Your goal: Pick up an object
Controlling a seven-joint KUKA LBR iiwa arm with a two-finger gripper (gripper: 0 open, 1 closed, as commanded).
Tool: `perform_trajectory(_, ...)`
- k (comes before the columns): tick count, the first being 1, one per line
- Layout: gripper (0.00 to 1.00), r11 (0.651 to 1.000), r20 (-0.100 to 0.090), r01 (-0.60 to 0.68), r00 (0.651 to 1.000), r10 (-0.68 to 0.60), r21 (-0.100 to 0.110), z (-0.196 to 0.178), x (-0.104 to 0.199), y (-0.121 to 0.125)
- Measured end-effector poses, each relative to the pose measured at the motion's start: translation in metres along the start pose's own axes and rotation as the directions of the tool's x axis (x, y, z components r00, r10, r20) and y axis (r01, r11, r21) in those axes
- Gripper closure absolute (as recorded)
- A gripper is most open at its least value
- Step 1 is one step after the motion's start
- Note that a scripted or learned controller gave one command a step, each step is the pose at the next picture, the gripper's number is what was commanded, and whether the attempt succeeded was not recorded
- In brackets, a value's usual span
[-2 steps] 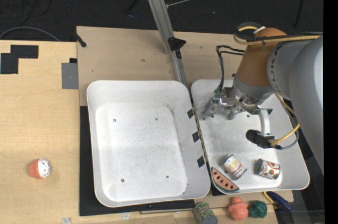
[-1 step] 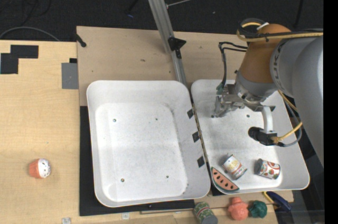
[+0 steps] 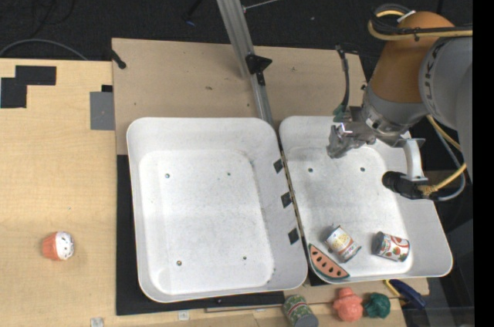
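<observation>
My gripper [image 3: 338, 145] hangs over the back of the right bin [image 3: 363, 187], pointing down and to the left, with nothing visible between its fingers. Near that bin's front edge lie a small tin can [image 3: 340, 242], a second can with a red and green label [image 3: 390, 247], and a watermelon slice [image 3: 328, 263] at the front left corner. All three are well in front of the gripper, apart from it.
The left bin [image 3: 204, 210] sits beside the right one. A slanted metal rail [image 3: 235, 17] stands behind the bins. In front of the right bin lie a red toy [image 3: 347, 305], a green toy [image 3: 377, 305] and a can [image 3: 296, 310]. A round orange and white object [image 3: 58, 246] rests on the bench far left.
</observation>
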State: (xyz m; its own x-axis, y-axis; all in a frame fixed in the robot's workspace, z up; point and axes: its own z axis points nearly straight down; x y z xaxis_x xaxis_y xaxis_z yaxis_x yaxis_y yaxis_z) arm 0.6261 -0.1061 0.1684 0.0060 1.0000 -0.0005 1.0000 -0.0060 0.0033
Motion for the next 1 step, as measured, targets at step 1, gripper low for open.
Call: perform_trajectory(1, 1.00, 1.000, 0.000, 0.006, 1.000, -0.006, 0.001, -0.0456, 0.0059, -0.0017)
